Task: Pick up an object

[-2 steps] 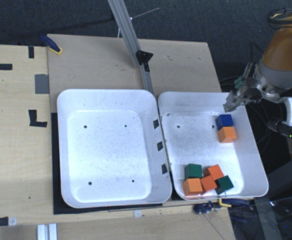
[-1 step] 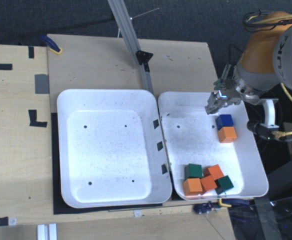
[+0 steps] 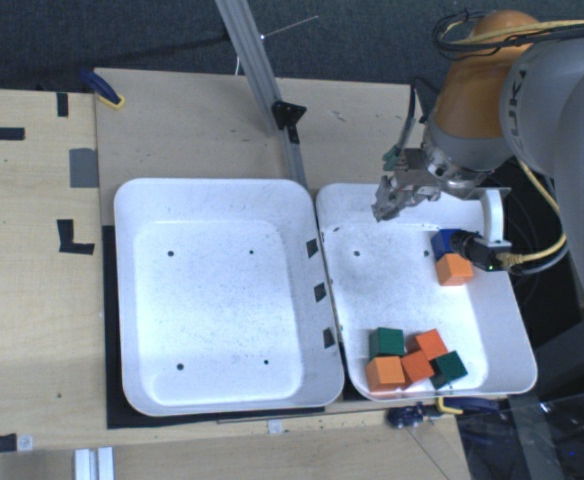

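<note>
**Desk:** What did your camera show, biggest first?

**Operator:** I saw the bench (image 3: 202, 118) carrying two white bins. The left bin (image 3: 217, 293) sat beside the right bin (image 3: 427, 293), rims touching. My grey arm (image 3: 532, 88) reached over the right bin's far edge.

**Desk:** And the gripper?

**Operator:** The gripper (image 3: 390, 206) hung at that bin's far edge, nothing between its fingers; how wide they stood, I could not tell.

**Desk:** The objects?

**Operator:** Green and orange blocks (image 3: 412, 358) clustered at the near edge. An orange block (image 3: 455, 269) touched a blue block (image 3: 444, 240) at the right edge.
</note>
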### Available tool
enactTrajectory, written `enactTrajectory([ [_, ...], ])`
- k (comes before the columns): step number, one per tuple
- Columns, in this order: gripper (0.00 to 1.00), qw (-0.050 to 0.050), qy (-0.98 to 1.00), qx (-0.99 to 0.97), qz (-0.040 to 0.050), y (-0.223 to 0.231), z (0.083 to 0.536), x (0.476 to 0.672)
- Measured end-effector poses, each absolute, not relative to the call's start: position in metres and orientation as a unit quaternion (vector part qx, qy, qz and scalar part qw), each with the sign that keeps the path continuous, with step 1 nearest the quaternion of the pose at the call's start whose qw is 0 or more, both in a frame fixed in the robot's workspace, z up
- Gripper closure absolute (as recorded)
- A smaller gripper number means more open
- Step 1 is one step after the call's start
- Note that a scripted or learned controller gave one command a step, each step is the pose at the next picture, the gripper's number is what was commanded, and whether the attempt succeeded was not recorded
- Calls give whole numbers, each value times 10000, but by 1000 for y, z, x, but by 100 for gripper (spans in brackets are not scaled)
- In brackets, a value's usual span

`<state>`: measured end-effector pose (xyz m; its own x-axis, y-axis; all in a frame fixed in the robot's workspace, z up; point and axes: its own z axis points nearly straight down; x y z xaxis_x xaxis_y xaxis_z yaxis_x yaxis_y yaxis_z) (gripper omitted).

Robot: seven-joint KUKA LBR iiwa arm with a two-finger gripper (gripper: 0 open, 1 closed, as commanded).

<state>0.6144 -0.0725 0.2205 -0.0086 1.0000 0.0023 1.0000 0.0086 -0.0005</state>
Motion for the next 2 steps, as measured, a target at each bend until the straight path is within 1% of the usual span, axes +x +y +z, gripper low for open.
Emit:
enactTrajectory([
  [2, 100, 11, -7094, -7048, 7, 34, 208, 609],
])
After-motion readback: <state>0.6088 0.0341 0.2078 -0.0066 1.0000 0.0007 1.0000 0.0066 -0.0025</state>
